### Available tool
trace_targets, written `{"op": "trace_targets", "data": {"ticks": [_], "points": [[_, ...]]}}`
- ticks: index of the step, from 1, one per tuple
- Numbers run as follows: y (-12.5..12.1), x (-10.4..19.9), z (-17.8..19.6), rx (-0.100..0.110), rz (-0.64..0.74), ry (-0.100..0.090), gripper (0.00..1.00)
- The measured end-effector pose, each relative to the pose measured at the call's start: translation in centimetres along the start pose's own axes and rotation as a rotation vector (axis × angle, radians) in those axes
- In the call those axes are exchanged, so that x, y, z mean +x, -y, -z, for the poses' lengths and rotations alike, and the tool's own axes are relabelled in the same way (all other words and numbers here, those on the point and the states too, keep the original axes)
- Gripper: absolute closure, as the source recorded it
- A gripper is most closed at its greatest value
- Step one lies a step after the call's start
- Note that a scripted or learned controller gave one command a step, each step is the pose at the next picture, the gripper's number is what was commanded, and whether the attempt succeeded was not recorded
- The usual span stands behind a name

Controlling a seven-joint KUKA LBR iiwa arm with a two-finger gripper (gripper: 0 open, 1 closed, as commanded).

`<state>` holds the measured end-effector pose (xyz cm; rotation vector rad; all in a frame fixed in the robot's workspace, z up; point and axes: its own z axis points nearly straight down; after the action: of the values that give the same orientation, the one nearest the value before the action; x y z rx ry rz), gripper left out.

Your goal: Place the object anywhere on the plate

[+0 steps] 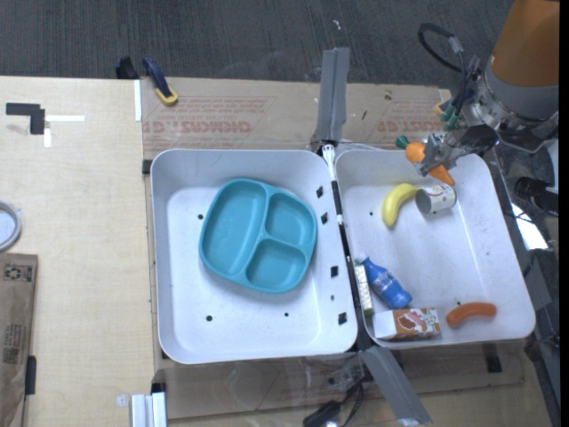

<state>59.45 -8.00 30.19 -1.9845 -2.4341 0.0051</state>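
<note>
A blue three-compartment plate (258, 236) lies in the left bin (173, 265) with nothing on it. In the right bin (493, 265) lie a yellow banana (396, 203), a small grey can (436, 198) on its side, an orange carrot-like piece (415, 151), a blue bottle (386, 284), a small carton (408, 324) and an orange sausage (470, 313). My gripper (437, 160) hangs over the far edge of the right bin, just above the can and right beside the orange piece. Whether it touches either one is unclear.
A grey divider post (332, 96) rises between the bins at the back. A blue-and-yellow clamp (159, 83) sits on the cardboard behind the left bin. Cables and the arm's orange-banded body (529, 34) crowd the upper right.
</note>
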Motion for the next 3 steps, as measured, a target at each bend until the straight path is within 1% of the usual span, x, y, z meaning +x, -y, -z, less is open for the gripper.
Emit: {"op": "trace_targets", "data": {"ticks": [1, 2, 3], "points": [[1.2, 5.1, -8.2, -0.001, 0.391, -0.001, 1.00], [-1.5, 11.9, -9.9, -0.002, 0.465, 0.000, 1.00], [-3.0, 13.0, -5.5, -0.004, 0.536, 0.001, 1.00]]}}
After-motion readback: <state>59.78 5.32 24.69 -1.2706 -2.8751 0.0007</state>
